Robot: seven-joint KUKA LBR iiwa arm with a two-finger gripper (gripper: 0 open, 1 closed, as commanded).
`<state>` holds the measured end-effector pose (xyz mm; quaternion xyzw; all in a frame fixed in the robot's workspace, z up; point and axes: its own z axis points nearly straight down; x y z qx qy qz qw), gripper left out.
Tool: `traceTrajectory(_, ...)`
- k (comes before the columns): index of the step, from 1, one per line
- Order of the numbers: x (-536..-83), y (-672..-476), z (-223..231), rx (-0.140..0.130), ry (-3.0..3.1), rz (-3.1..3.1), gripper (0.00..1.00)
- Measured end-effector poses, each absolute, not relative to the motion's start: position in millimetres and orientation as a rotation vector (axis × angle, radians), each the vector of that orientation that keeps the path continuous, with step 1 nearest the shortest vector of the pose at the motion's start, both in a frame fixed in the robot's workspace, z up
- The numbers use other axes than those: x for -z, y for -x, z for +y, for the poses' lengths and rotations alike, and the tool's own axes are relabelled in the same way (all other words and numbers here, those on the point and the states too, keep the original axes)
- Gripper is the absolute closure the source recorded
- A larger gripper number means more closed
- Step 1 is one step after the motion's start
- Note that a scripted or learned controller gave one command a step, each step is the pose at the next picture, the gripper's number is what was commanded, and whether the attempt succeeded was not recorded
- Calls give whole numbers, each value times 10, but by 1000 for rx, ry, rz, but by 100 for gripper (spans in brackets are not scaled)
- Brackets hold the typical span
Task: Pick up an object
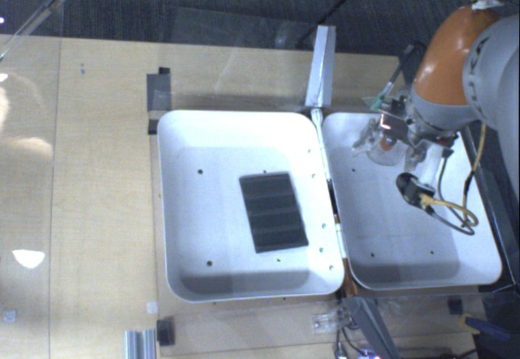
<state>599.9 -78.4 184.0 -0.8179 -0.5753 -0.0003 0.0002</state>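
Over the right bin (455, 264), jaws' (388, 140) state impossible to tell; best to swing across and drop squarely onto the dark ribbed pad (274, 211) in the left bin (183, 187).

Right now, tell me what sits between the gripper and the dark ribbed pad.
In the camera view, the gripper hovers over the right bin; the dark ribbed pad lies in the left bin. Between them are bare white floor and the bins' adjoining rims.
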Motion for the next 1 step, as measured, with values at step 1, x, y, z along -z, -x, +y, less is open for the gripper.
traceTrajectory(1,-1995,-6248,-1351,5,2155,-2292,0)
